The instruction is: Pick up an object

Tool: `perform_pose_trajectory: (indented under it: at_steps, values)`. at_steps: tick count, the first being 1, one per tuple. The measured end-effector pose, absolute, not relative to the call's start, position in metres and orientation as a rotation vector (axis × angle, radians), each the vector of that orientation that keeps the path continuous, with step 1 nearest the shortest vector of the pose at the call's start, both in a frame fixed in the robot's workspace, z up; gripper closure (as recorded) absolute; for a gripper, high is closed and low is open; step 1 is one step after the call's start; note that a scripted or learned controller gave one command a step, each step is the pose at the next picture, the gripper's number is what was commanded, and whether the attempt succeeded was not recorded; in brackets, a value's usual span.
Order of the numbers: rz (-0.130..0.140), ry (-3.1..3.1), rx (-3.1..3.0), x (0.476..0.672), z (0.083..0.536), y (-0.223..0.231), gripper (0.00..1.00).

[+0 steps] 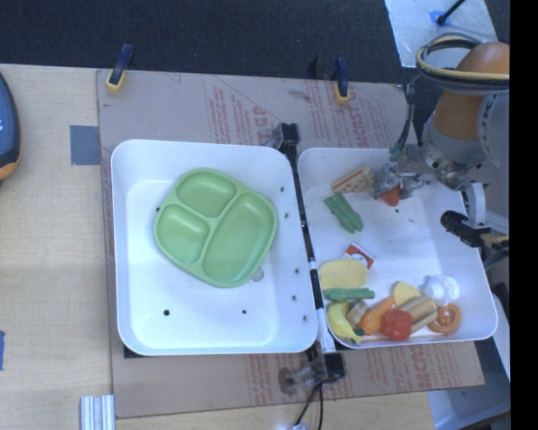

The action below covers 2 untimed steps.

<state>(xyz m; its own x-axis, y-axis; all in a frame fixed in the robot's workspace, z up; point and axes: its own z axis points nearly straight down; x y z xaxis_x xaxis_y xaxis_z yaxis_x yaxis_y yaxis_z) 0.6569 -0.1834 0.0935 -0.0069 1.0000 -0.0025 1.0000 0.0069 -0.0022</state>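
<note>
Claw (392, 186) hovered at the right bin's (471, 280) far edge, over a small red piece (391, 197); its opening could not be told. That toy looked light, stiff, smooth, best pinched across its middle.

We record one arm (466, 97): a grey, rounded body with an orange band (486, 58) near its upper end, ringed by a loop of black and yellow cable (448, 68). Below it sits a wrist of pale metal. The gripper (391, 189) looks dark with a spot of red, though blur hides its detail from us.
</note>
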Motion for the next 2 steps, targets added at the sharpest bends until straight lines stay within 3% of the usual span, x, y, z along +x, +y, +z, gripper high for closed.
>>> perform_pose_trajectory:
  at_steps: [2]
  values:
    - [-0.001, 2.224, 2.217, 0.657, 0.093, -0.193, 1.00]
